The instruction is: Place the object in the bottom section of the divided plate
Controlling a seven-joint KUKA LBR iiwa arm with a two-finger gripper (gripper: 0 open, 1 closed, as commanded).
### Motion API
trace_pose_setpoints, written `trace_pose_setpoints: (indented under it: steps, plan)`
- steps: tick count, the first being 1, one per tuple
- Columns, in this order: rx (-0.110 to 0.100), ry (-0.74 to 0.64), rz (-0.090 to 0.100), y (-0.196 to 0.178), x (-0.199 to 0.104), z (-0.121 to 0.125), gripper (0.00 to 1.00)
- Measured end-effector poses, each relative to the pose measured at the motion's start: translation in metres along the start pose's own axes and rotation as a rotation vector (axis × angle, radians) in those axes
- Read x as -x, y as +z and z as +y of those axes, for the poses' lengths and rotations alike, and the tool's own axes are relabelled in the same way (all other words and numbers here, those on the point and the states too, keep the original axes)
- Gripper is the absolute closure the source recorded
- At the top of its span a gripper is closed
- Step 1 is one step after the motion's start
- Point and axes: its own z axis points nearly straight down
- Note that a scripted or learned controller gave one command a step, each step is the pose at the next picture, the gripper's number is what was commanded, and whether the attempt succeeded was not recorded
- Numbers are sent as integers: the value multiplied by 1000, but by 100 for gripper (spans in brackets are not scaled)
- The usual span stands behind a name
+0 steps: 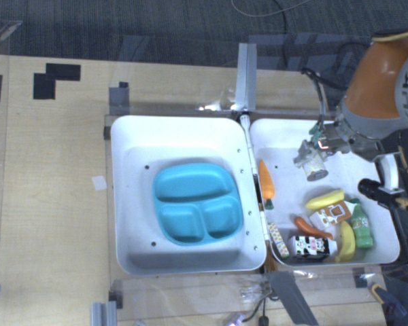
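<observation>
End effector (313, 160) grip unclear, above right bin (285, 141); carton (310, 247) label unreadable

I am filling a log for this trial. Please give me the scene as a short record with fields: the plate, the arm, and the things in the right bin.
plate: blue divided plate, in the left bin, nothing on it
gripper: gripper, above the upper part of the right bin
right bin contents: carrot along the left wall; banana, green bottle, small carton and black-and-white box crowded in the lower right part
task state: nothing placed yet
</observation>
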Motion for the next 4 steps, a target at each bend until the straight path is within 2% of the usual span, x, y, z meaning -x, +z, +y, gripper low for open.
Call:
trace_pose_setpoints:
  steps: [1,2,3,4]
  plan:
    - [1,-240,1,13,-80,9,100]
    - [27,-212,9,36,-139,7,100]
    - [4,-614,0,13,-160,7,100]
    - [2,-913,0,13,-134,-57,100]
